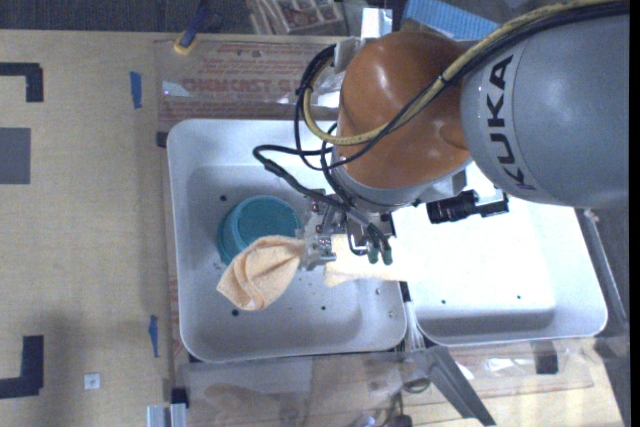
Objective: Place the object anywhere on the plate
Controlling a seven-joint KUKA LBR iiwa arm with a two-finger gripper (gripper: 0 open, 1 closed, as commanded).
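Note:
A teal plate (256,220) lies in the left white bin (190,215), toward its middle. A crumpled pale yellow cloth (258,275) rests just in front of the plate and overlaps its near rim. The cloth narrows to a pinched end at the right, where it runs up between the fingers of my gripper (318,253). The gripper is shut on that end of the cloth, just right of the plate. A paler fold of the cloth (350,273) shows under the gripper. The arm's orange band and wrist hide the back right part of the left bin.
The right white bin (520,300) sits beside the left one, partly under the arm. Black and yellow cables (300,130) loop off the wrist over the left bin. Boxes and clutter stand behind the bench.

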